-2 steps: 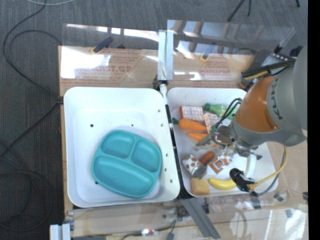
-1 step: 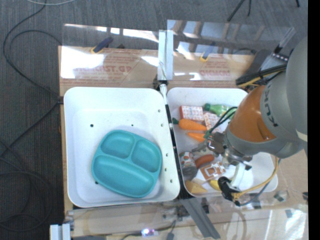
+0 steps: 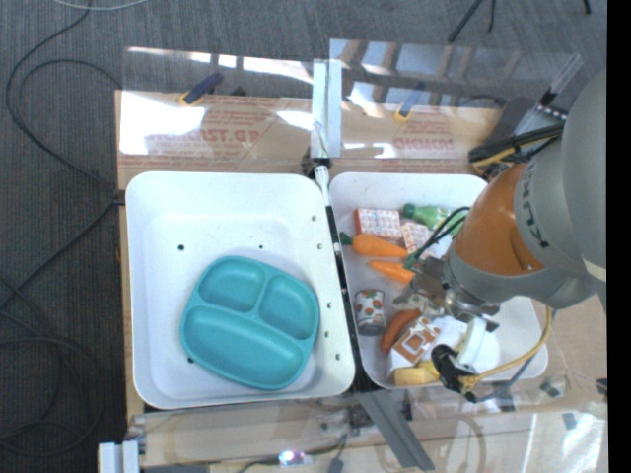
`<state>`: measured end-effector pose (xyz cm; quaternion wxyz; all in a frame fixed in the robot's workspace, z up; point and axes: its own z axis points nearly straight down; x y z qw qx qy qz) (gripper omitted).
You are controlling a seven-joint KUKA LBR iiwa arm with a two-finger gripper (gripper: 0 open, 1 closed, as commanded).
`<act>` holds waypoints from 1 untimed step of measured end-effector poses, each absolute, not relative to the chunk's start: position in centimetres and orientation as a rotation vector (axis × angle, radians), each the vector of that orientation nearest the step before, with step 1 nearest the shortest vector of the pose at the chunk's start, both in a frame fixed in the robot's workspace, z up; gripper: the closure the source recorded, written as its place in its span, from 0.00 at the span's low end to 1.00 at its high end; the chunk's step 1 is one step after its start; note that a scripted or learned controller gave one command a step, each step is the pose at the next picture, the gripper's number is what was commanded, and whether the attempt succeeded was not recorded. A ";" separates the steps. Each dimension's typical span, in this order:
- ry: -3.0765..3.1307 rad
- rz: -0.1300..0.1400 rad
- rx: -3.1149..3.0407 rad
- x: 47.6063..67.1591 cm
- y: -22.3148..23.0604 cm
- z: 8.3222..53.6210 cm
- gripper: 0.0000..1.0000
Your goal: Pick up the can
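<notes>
Camera view is showing the can (image 3: 370,310) sitting in the right bin (image 3: 455,189), close against that bin's left wall and roughly midway between its far and near ends. It is a small can with a red and white label; whether it is standing or lying cannot be told. The end effector (image 3: 434,299) is hanging over the middle of the same bin, to the right of the can and apart from it. The grey arm (image 3: 552,215) and its orange band (image 3: 498,230) are covering most of it from above, so whether it is wide or narrow cannot be told, and nothing is showing in its grip.

Clutter is crowding the space around the can. A brown sausage (image 3: 399,328) is lying between the can and the end effector, just to the can's right, slanting toward the near side. A patterned box (image 3: 419,341) is sitting right of the sausage, partly under the wrist. Two carrots (image 3: 378,245) are lying on the far side of the can, the nearer one (image 3: 394,272) reaching toward the end effector. Beyond them, two red and white packets (image 3: 378,223) and a green thing (image 3: 426,214) are resting by the far wall. A banana (image 3: 414,373) is lying at the near wall.

The left bin (image 3: 148,264) is holding a teal divided plate (image 3: 251,320), well apart from the can. Both bins are resting on the counter (image 3: 227,131).
</notes>
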<state>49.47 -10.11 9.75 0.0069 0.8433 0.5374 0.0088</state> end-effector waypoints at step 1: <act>1.079 -0.011 2.947 48.6 -8.4 26.5 1.00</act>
